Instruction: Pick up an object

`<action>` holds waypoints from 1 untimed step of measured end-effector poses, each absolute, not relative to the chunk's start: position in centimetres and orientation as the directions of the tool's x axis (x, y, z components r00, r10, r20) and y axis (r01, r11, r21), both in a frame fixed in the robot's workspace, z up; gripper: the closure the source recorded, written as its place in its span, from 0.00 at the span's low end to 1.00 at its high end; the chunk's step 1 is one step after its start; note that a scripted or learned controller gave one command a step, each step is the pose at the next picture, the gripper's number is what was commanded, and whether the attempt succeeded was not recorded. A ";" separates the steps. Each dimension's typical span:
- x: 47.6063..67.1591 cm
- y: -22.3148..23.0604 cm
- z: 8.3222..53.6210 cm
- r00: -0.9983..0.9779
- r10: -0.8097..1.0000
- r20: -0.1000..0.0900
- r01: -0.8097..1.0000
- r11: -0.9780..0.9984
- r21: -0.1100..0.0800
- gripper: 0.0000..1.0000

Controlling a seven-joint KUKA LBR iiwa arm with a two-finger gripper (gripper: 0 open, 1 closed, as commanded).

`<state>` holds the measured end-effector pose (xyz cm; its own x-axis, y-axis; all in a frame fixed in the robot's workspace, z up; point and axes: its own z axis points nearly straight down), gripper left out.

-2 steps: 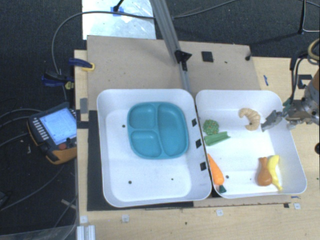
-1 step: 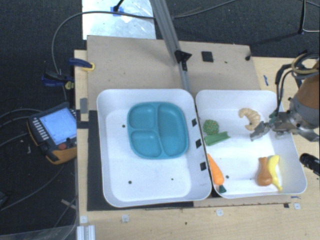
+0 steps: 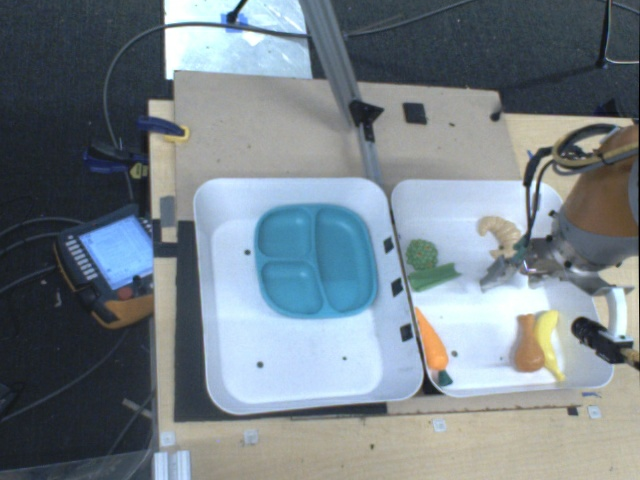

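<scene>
The bench (image 3: pixel 455 133) carried two shallow white bins side by side. The left bin (image 3: pixel 225 368) held a teal divided plate (image 3: pixel 316 260) with three compartments, lying flat in the bin's upper middle. The right bin (image 3: pixel 440 203) held the loose objects. A broccoli floret (image 3: pixel 422 254) sat near the bin's left wall, with a flat green piece (image 3: pixel 433 277), possibly a pea pod, just below it and angled toward the right. An orange carrot (image 3: pixel 431 340) with a dark green end lay along the lower left wall of the right bin, close to the divide between the two bins. A pale beige curved object (image 3: pixel 498 230), of uncertain identity, lay in the upper right part of the bin. A yellow banana (image 3: pixel 548 340) and an orange-brown rounded object (image 3: pixel 527 349) lay touching each other near the bin's lower right corner. The arm (image 3: pixel 602 208) entered from the right, its orange band visible above the grey wrist. The gripper (image 3: pixel 497 274) was positioned low over the middle of the right bin, between the beige object above and the banana below, and to the right of the green piece. Its metal fingers (image 3: pixel 492 280) pointed left; whether they were apart or together could not be determined, and no object was visible between them. A handheld control pendant (image 3: pixel 108 261) lay on the floor to the left of the bench.
</scene>
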<state>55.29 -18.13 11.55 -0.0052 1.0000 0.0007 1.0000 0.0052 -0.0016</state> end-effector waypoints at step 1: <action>55.5 -18.2 8.7 -0.001 1.000 -0.001 1.000 0.001 0.004 0.00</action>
